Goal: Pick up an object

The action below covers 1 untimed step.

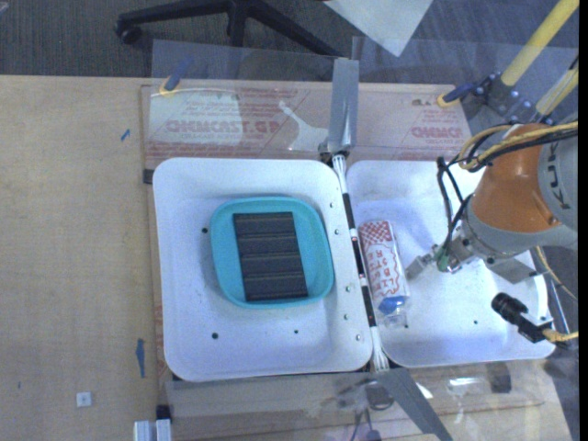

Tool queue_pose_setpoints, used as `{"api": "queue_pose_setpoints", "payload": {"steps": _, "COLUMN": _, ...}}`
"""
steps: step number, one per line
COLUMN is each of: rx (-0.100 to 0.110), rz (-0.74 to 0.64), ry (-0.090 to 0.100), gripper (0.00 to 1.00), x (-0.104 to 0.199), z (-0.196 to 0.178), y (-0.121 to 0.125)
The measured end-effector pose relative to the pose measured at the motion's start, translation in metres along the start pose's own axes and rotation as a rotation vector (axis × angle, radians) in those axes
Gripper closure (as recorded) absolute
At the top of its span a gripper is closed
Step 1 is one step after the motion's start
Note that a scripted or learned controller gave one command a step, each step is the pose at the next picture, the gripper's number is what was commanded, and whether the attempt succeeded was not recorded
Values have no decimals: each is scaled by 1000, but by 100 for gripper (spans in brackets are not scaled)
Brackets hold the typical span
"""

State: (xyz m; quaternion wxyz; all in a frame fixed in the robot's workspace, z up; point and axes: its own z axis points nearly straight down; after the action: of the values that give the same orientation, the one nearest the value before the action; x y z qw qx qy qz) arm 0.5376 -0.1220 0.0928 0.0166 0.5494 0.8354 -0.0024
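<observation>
- Right bin: you see the red-and-white checked plastic bottle (pixel 383 266) lying beside the divider.
- Gripper (pixel 424 265) low, just beside it; grip state: cannot tell.
- Left bin: teal square dish (pixel 223 246).

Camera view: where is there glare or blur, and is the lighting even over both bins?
Camera view: the right bin looks brighter, with a bluish-white wash on its floor; the left bin is lit more evenly. The clear panels behind the bins reflect light, so their red print reads faintly. The gripper is small and slightly soft. The bottle stays sharp enough to show its red pattern.
</observation>
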Motion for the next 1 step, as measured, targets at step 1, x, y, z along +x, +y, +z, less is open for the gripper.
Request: {"api": "queue_pose_setpoints", "payload": {"steps": 1, "rx": 19, "rz": 80, "ry": 3, "gripper": 0, "x": 17, "z": -35, "y": 5}}
